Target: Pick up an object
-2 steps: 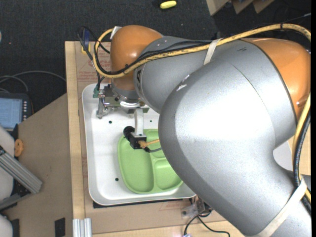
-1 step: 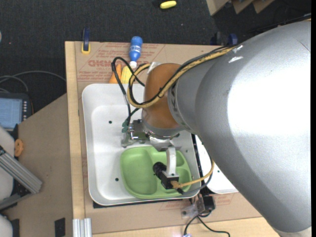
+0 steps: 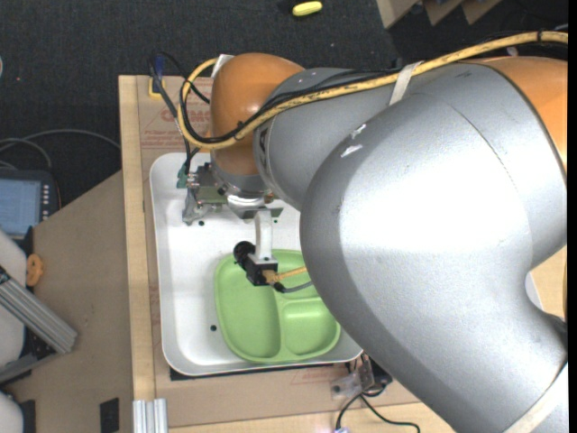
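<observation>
Logged one candidate: green two-compartment tray (image 3: 270, 318), lower centre of frame, flat on floor of white bin (image 3: 185, 278), right side hidden under grey arm (image 3: 424, 224). Found gripper (image 3: 195, 207) up and left of tray, near bin's upper-left corner, apart from tray, over bare bin floor. Cannot tell whether open or closed; nothing seen held. Likely failures: closing here on nothing, with tray off to lower right; slipping off shallow, smooth-looking rim, or tipping tray, on an edge grasp; probably too broad for anything but an edge grasp.
</observation>
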`<state>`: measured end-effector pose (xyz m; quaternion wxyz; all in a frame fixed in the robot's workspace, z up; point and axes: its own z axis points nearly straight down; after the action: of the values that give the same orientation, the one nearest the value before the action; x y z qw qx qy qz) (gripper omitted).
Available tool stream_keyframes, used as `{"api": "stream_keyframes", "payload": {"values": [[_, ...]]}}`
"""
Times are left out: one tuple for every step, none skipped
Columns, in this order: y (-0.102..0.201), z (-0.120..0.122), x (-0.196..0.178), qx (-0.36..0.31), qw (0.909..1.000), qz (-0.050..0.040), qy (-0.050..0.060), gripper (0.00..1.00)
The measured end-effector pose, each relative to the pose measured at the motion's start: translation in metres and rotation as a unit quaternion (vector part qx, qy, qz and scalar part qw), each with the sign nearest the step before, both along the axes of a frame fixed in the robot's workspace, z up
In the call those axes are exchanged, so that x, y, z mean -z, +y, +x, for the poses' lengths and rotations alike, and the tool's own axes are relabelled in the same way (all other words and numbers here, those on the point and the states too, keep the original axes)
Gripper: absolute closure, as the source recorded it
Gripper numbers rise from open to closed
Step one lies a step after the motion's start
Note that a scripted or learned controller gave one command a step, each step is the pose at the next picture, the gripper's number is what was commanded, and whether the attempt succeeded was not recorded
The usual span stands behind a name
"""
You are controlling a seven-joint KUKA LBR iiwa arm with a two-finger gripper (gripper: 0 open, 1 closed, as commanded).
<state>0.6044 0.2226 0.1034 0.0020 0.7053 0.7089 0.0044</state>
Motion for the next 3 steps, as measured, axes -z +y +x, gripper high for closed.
{"api": "stream_keyframes", "payload": {"values": [[-0.003, -0.003, -0.009, 0.002, 1.0000, -0.0014, 0.004, 1.00], [0.003, 0.012, -0.152, 0.001, 1.0000, 0.0013, -0.004, 1.00], [0.002, 0.064, -0.152, 0.002, 1.0000, -0.0013, 0.002, 1.00]]}}
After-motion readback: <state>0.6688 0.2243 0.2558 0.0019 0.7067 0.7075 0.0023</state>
